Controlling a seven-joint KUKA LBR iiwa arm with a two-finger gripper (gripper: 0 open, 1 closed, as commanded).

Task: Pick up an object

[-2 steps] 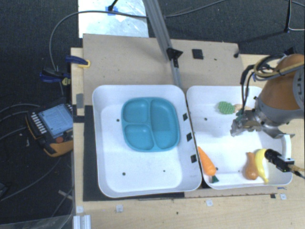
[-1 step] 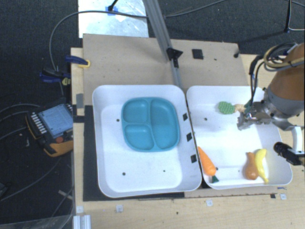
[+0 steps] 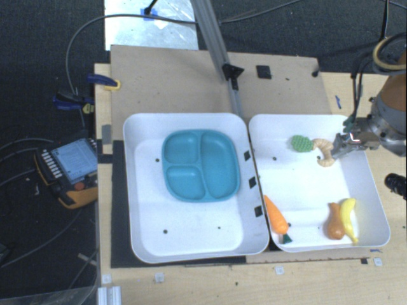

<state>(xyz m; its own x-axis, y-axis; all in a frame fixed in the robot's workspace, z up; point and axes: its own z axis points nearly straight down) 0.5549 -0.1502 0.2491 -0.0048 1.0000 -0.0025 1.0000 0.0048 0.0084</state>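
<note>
Jaws of mine hang low over the right bin, near its far right wall, and whether they are parted or closed I cannot tell. Just beside them lies a pale curved piece, perhaps touching, with a green knobbly object next to it. Nearer the front sit a yellow banana against a brown piece, and an orange carrot by the left wall. A blue divided plate rests in the left bin.

Plate in left bin
</note>
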